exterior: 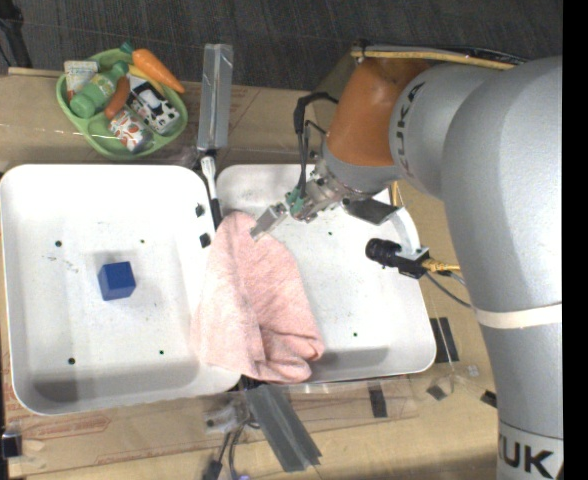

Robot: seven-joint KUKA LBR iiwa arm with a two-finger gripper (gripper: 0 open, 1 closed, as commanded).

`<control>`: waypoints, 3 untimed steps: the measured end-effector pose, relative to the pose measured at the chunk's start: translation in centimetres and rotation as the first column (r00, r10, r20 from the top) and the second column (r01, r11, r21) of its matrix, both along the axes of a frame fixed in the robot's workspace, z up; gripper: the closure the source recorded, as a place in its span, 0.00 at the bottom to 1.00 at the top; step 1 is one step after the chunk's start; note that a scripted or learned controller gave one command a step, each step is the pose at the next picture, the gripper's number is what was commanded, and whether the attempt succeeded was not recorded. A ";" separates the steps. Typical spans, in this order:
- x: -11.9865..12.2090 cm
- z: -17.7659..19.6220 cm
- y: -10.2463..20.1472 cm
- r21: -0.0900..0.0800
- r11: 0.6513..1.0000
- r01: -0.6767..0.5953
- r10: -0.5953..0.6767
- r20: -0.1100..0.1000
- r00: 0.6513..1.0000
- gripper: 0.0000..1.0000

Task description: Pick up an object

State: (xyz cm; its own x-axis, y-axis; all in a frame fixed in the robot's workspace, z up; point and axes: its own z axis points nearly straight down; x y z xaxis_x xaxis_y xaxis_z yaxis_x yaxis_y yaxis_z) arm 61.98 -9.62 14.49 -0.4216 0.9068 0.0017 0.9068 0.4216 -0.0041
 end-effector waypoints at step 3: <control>-2.4 -5.0 -0.1 0.003 0.999 -0.049 0.049 -0.012 0.999 1.00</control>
